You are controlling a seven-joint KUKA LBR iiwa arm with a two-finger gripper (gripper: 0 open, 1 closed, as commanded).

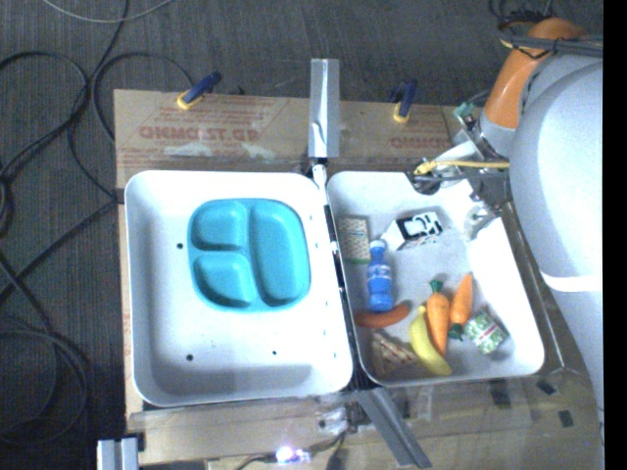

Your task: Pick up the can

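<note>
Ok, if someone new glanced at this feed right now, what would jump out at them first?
Probably the bright blue divided tray, alone in the left bin. Next, the clutter in the right bin: a blue bottle by the divider, with two carrots and a banana toward the near edge. The grey arm looms over the right side.

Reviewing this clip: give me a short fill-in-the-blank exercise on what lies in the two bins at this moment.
1. The blue divided tray lies in the ____ bin of the camera view.
2. The blue bottle lies in the ____ bin of that view.
3. The yellow banana lies beside an orange ____.
4. The tray has ____ compartments.

Missing words: left; right; carrot; three
</note>
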